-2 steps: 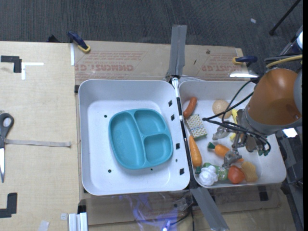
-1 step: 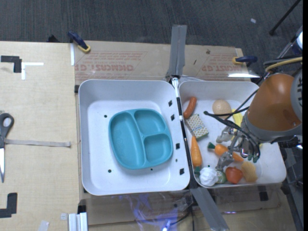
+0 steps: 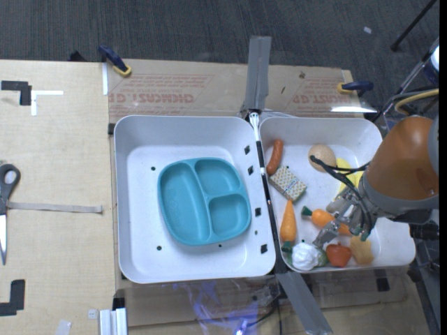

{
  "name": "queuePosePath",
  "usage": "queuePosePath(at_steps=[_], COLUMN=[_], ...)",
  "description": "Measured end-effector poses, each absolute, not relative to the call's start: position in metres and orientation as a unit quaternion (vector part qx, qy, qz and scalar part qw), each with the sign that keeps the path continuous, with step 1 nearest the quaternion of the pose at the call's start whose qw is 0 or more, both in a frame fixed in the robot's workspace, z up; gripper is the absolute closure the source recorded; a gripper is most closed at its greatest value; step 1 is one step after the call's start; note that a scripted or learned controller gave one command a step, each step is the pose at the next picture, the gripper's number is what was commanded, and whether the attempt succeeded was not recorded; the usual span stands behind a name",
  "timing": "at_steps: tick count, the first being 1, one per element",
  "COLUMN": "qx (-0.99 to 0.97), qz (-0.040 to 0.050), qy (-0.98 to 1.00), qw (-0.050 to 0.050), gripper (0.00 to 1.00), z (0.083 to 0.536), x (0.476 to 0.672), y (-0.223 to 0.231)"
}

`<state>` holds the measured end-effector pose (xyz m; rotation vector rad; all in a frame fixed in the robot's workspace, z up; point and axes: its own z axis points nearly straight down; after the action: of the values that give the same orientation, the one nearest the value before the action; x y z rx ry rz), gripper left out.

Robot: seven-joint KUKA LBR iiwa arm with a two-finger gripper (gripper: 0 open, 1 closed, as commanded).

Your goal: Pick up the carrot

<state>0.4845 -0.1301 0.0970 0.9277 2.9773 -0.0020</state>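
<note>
carrot: top side open; bin divider wall just left.
crowding: patterned block above, white lump below, prob. touching.
left bin: open floor around blue tray.

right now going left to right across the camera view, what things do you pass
scissors → blue divided plate → sausage → carrot → egg → gripper

Orange-banded arm over the bins

The arm showed a broad, rounded orange band above a grey wrist, a black cable looped off its left side, and the gripper looked like bare silvery metal with small dark fittings.
</note>
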Motion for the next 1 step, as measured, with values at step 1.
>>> queuePosePath(at_steps=[1], qx=[0.3], qz=[-0.0004], qy=[0.954], qw=[0.014], gripper=[0.0], z=[0.0976], x=[0.4858], y=[-0.1049])
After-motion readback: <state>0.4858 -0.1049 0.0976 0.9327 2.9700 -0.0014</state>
